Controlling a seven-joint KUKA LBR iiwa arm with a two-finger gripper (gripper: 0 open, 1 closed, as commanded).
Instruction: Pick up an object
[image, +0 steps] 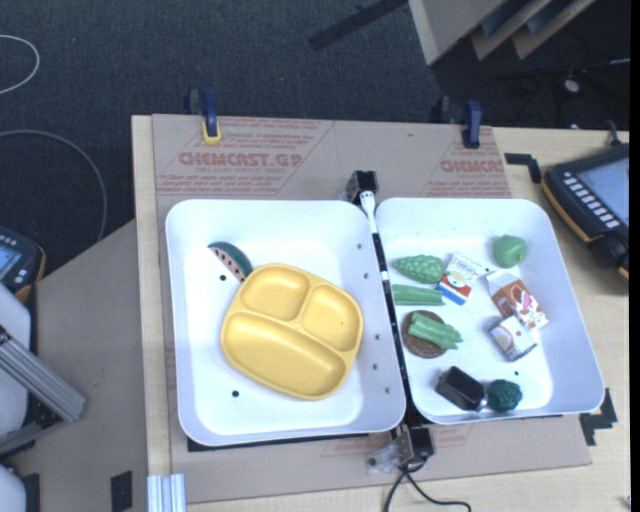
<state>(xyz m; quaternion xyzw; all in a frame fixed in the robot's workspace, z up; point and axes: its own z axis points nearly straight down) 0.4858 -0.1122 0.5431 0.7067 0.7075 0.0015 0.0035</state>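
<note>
The right bin (570, 330) holds several small toy foods. A bumpy green vegetable (419, 267) and a green bean pod (416, 295) lie at its left side. Below them a green leafy piece on a brown disc (430, 332) rests. A small white carton with red and blue print (459, 278) sits mid-bin, and a pale green round piece (509, 250) lies at the back right. A brown and white carton (513, 300) and a grey-white packet (514, 336) lie to the right. A black block (460, 387) and a dark green broccoli (503, 395) sit at the front.
The left bin (190, 330) bears a yellow divided plate (290, 328) and a watermelon slice (231, 260). Both bins rest on a cardboard sheet (300, 150) held by blue clamps. A tablet (600, 195) lies at the bench's right edge.
</note>
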